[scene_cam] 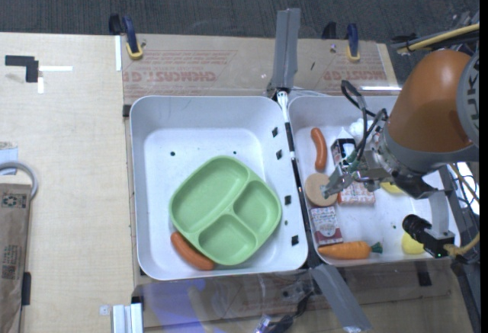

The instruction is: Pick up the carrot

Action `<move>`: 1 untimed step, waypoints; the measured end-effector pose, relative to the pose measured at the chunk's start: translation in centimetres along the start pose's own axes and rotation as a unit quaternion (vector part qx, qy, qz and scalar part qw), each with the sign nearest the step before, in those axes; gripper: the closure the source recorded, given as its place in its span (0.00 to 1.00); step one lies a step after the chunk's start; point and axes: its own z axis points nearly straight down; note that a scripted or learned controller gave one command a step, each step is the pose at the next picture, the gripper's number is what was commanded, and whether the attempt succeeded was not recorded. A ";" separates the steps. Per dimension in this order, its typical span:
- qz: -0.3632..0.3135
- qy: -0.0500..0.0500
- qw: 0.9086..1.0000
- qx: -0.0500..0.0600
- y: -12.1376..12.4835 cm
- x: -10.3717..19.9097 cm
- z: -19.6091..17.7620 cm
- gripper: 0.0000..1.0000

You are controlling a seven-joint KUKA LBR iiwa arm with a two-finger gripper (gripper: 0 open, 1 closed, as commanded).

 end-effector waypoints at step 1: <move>0.012 0.000 1.000 -0.001 0.9 -0.1 -3.4 0.00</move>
